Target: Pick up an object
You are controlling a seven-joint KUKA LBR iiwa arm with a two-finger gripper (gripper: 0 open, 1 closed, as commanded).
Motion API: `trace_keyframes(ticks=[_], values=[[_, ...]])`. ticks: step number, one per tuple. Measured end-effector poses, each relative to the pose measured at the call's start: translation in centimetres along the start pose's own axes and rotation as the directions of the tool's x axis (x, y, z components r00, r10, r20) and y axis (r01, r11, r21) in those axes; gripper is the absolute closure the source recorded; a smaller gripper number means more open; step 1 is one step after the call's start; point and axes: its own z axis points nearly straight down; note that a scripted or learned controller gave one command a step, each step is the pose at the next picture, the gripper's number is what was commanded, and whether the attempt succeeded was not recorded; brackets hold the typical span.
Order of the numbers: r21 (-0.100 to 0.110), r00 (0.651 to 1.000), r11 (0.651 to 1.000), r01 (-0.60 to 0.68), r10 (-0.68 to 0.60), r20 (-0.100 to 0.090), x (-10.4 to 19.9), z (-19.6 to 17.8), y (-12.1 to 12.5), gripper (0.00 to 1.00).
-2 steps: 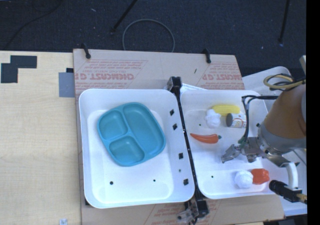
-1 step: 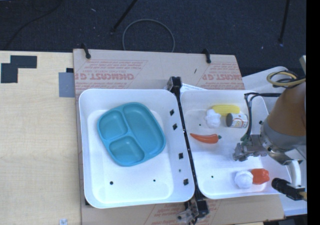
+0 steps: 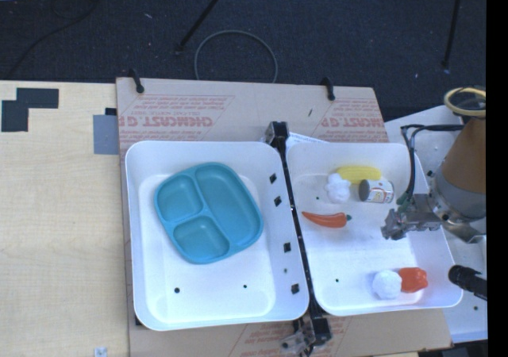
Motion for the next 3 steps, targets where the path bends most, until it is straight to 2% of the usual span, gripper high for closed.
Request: trace_keyframes(ticks=[1,2,3], values=[[0.002,1.000,1.000,-0.001,0.001,0.000,-0.1,-2.6,0.0,1.00],[0.005,1.000,1.000,0.002,-0.002,-0.003,4.3,-3.1,0.3,1.00],[0.004,1.000,1.000,0.002,-0.002,-0.001,8.9,-4.2,1.7,1.00]])
